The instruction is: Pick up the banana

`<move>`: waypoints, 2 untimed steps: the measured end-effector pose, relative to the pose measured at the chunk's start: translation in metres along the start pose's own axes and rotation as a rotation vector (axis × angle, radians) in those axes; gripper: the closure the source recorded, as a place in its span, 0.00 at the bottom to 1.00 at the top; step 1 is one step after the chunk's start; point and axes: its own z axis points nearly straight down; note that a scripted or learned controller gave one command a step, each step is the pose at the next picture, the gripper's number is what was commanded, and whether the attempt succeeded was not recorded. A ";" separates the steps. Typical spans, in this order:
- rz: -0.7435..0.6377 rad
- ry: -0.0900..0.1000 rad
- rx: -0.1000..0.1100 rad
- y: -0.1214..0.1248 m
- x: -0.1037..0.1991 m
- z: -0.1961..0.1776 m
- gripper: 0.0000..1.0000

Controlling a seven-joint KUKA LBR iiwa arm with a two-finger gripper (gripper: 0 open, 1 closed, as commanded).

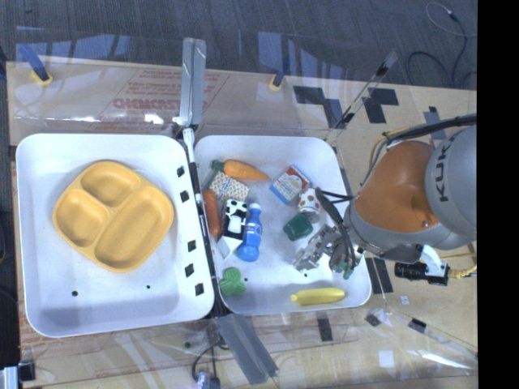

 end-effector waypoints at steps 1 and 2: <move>0.000 0.000 0.000 0.000 0.000 0.000 0.00; -0.005 -0.001 0.000 0.001 0.000 -0.010 1.00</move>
